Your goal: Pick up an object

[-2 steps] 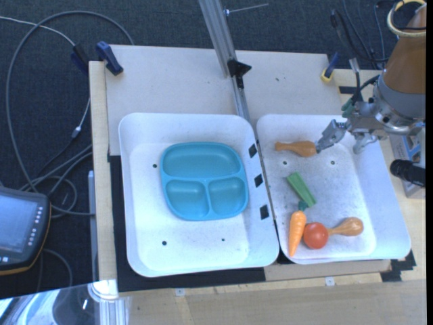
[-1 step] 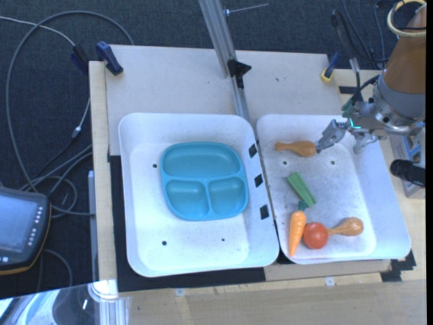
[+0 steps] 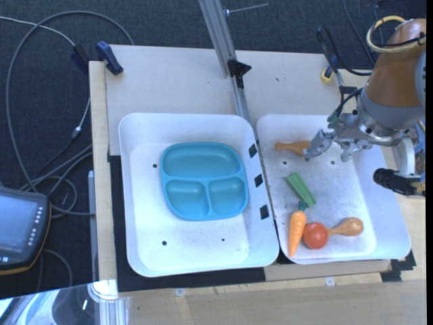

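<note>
The left bin point(image 3: 135, 249) contains a blue divided plate point(image 3: 203, 180). In the right bin point(image 3: 385, 202) are located a green block point(image 3: 301, 189) at centre, a carrot point(image 3: 296, 231), tomato point(image 3: 315, 235) and wooden piece point(image 3: 346, 227) at 6 o'clock, and another wooden piece point(image 3: 292, 147) at 10 o'clock. The gripper point(image 3: 333, 147) is positioned over this bin at 12 o'clock with the jaws spread apart, nothing gripped.

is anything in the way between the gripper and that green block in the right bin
Nothing visible is. The gripper hangs over the right bin's upper part, and bare bin floor separates it from the green block. The nearest thing, a tan wooden piece, lies off to the side.

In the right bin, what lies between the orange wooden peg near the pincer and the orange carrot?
In the camera view, a green rectangular block lies between the orange wooden peg and the orange carrot.
</note>
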Available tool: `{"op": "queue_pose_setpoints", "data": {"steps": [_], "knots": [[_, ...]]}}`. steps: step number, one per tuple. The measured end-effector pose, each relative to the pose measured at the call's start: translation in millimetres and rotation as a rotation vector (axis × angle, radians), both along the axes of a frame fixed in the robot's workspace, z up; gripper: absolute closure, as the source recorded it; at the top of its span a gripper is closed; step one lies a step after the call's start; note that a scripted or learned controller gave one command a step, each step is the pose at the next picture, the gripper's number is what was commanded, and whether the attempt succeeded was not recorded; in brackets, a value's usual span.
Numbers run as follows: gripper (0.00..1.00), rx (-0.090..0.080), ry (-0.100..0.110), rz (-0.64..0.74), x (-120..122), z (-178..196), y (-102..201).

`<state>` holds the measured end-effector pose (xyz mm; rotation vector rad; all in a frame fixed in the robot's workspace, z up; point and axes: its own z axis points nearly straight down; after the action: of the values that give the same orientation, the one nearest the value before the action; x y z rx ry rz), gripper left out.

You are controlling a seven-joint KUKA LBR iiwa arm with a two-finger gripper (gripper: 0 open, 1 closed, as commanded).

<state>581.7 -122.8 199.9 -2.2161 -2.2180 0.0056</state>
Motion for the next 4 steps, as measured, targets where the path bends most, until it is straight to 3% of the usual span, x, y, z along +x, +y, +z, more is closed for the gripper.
{"op": "queue_pose_setpoints", "data": {"steps": [2,3,4], "knots": [[0.0,0.001,0.001,-0.001,7,-107,4],[1.0,0.0,-0.007,0.0,10,-93,4],[1.0,-0.003,-0.015,0.001,21,-33,5]]}}
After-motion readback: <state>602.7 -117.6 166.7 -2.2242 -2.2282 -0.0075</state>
